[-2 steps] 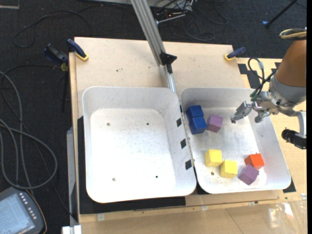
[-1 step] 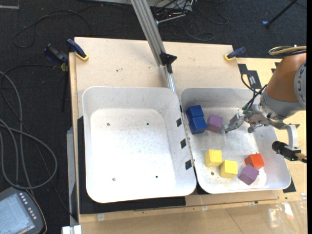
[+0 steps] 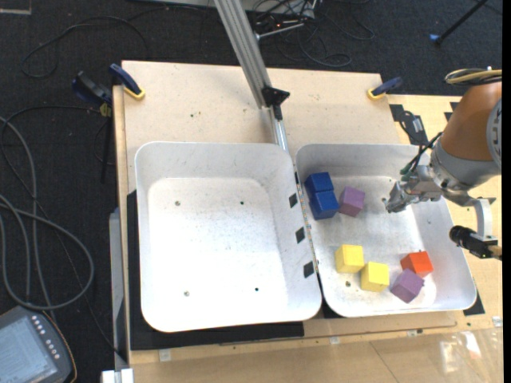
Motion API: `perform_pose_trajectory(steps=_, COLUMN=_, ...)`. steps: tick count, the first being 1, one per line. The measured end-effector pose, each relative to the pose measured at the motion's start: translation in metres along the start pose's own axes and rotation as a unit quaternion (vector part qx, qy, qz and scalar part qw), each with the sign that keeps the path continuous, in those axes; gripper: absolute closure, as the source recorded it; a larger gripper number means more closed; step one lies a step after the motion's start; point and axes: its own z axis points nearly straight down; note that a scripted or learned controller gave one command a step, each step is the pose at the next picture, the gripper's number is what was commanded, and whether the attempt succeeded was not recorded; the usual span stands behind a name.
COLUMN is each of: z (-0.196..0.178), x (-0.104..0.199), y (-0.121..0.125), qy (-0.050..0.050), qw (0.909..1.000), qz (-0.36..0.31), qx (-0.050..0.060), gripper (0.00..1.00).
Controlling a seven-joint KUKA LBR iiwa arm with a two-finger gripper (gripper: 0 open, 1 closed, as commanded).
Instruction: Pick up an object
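My gripper hangs over the right bin, near its right side, with nothing visible between its fingers. To its left lie a purple cube and two blue blocks stacked close together. Toward the front of the bin sit two yellow cubes, an orange block and another purple cube. The gripper is apart from all of them, about a cube's width right of the upper purple cube.
The left bin sits beside the right one, sharing a raised middle wall. A slanted metal pole rises from the bench behind the bins. Clamps hold the bench corners. Cables lie on the dark floor.
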Motion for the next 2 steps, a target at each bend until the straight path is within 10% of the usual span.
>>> perform_pose_trajectory(steps=2, z=-0.108, x=0.004, y=-0.004, qy=-0.001, qw=1.0000, qz=-0.002, qx=-0.002, gripper=1.00)
